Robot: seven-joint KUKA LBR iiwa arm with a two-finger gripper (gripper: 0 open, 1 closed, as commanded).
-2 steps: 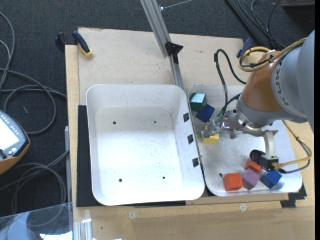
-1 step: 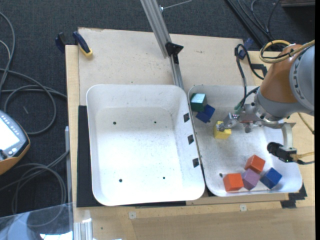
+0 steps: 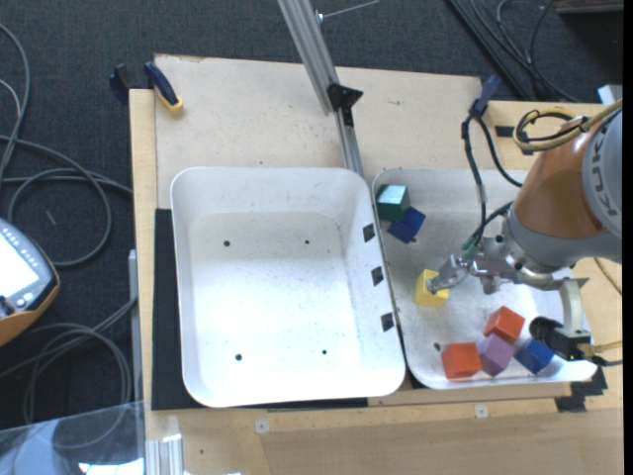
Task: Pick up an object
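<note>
In the right bin [image 3: 447, 187] lie several small blocks. A yellow block [image 3: 428, 291] sits near the bin's middle left. My gripper [image 3: 451, 273] hangs right over the yellow block's upper right corner, close to it or touching it; the arm's grey and orange wrist [image 3: 554, 206] hides how it meets the block. A teal block [image 3: 393, 198] and a blue block [image 3: 406, 225] lie at the bin's far left corner. An orange block [image 3: 506, 322], a red block [image 3: 461, 360], a purple block [image 3: 497, 352] and another blue block [image 3: 535, 356] cluster at the near edge.
The left bin [image 3: 183, 196] stands beside the right one, with black clips [image 3: 377, 275] on their shared wall. A metal rail [image 3: 315, 47] slants in from the top. Cables [image 3: 480, 156] run down along the arm. The wooden bench [image 3: 247, 107] extends behind the bins.
</note>
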